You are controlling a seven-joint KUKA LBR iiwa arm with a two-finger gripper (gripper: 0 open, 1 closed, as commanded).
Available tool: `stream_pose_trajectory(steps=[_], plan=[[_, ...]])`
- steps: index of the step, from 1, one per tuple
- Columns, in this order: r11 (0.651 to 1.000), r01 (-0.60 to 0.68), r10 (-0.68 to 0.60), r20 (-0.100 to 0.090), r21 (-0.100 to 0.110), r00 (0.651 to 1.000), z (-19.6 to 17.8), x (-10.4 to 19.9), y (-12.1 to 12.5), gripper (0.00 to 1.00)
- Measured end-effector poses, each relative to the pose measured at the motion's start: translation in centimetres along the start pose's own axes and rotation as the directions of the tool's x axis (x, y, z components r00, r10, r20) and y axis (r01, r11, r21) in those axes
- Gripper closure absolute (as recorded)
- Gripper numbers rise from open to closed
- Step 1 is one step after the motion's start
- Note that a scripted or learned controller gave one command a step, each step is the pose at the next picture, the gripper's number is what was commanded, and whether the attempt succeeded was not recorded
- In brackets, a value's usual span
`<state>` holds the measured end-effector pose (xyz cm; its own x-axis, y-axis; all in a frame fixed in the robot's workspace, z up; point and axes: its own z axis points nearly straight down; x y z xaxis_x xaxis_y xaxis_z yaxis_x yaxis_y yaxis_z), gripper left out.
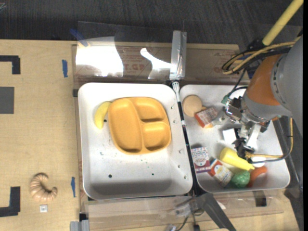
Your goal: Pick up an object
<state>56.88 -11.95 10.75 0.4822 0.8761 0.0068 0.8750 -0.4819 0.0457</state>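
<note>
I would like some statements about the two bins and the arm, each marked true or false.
1. The orange divided tray lies in the left bin. True.
2. A banana lies beside the tray's left edge. True.
3. The claw hangs over the left bin. False: it is above the right bin.
4. The croissant lies inside the right bin. False: it rests on the bench, left of both bins.
5. A yellow object lies in the right bin. True.

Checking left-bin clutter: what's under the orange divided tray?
A banana pokes out from under the left edge of the orange divided tray; its other end is covered. Otherwise bare floor of the left bin around it. Anything else beneath the tray is hidden.
</note>
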Motion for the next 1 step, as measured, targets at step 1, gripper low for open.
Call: stream_pose_trajectory(steps=[1], plan=[[0.980,0.196,-0.196,-0.002,0.042,0.981,-6.54,-2.09,2.34,0.00]])
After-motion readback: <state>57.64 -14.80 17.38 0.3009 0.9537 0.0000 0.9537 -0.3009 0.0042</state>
